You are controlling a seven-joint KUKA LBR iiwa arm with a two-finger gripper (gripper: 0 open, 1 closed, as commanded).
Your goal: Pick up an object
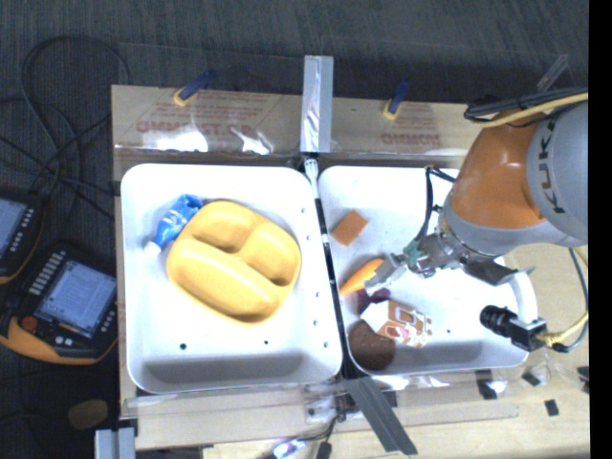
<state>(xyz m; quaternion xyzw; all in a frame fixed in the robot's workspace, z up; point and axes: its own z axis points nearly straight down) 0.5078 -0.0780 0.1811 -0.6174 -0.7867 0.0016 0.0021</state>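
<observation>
We have our gripper (394, 268) low in the right bin (459, 350), right by the orange carrot-shaped toy (360, 276), but we cannot tell how it is set, and nothing looks lifted yet, so the picking up is left to do.

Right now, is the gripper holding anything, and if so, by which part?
It cannot be told. The gripper sits low in the right bin, right beside the orange wedge, but nothing is clearly seen between its tips.
</observation>
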